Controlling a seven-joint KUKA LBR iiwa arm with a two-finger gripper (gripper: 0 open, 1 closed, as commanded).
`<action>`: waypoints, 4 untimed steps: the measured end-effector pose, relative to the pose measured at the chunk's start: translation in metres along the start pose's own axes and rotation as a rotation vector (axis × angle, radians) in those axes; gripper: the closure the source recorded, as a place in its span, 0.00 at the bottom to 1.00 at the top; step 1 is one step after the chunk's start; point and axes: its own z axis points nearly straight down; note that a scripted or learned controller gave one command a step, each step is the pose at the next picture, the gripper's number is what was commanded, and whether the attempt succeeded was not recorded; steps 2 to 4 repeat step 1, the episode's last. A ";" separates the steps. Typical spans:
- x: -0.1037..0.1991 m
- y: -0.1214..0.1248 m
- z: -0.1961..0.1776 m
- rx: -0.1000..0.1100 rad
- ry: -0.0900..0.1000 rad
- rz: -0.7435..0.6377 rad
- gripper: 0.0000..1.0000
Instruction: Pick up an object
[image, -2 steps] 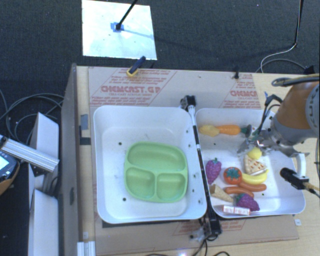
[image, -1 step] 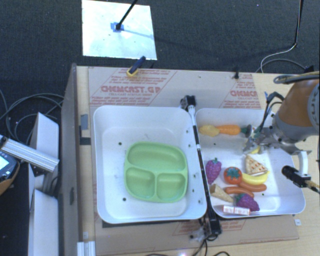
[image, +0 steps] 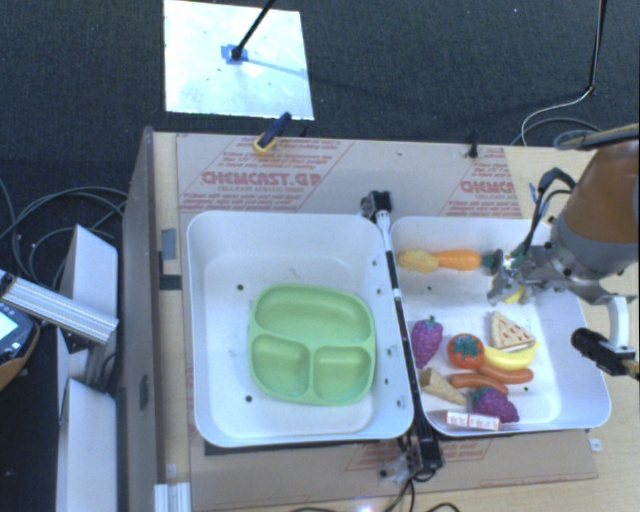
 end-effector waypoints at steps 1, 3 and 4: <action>0.085 0.074 -0.015 0.000 0.002 -0.001 1.00; 0.085 0.074 -0.015 0.000 0.002 -0.001 1.00; 0.085 0.074 -0.015 0.000 0.002 -0.001 1.00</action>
